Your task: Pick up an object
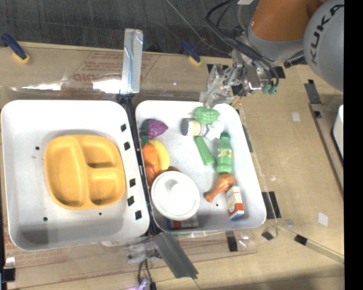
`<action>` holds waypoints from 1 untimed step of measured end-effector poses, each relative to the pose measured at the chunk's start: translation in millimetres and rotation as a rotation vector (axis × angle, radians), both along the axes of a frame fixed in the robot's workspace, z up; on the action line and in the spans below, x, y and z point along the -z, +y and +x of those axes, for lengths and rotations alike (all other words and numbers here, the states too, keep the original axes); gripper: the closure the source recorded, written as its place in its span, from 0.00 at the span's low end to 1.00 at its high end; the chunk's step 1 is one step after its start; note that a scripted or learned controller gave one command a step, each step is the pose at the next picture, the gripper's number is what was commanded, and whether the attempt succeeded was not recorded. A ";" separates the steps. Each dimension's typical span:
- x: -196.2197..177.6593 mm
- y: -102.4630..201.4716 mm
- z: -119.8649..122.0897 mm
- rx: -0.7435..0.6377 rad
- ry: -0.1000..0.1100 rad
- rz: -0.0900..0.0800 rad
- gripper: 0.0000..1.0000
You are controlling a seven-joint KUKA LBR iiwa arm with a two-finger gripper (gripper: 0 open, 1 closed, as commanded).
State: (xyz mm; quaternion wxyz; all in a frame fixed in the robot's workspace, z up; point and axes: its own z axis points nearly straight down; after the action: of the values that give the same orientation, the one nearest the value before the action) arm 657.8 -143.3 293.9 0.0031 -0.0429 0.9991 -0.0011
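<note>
My gripper [216,95] hangs over the far edge of the right bin [251,162], reaching in from the upper right. Directly below its tip, a pale green leafy toy [207,115] lies at the bin's back. Whether the gripper touches the toy is unclear. Beside the toy lies a small jar [193,127]. A purple grape bunch [155,127], a green stick [204,151], a green bottle [224,153], an orange and yellow toy [153,156], a white bowl [175,194], a brown drumstick [219,188] and a small carton [234,202] share the bin.
The left bin [24,222] holds a yellow divided tray [85,169]. A silver taped post [132,59] stands behind the divider between the bins. Cables and the arm's orange band [284,11] crowd the upper right. Bare wooden bench [296,180] lies right of the bins.
</note>
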 end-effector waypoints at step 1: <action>21.6 20.7 -0.6 -0.082 0.006 0.002 1.00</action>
State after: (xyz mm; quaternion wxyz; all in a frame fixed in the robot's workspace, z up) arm 657.2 -122.5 272.3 0.0003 -0.0837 0.9965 0.0000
